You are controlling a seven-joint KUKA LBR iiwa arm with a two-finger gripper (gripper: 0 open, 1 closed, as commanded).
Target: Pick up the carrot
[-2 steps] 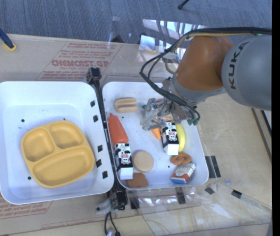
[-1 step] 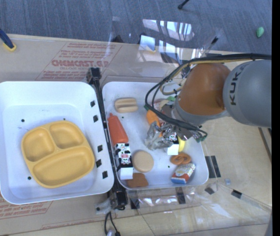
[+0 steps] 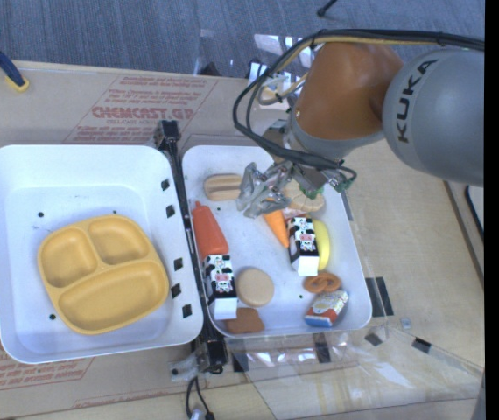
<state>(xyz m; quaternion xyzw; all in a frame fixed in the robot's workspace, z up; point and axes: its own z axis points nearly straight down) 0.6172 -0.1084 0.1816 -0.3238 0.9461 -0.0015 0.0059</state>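
Carrot point(image 3: 277, 227) (small, orange, tapered)

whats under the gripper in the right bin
Under the gripper lies the carrot, its lower end showing beside a milk carton. A bun sits to its left. The arm covers whatever lies in the right bin's top corner.
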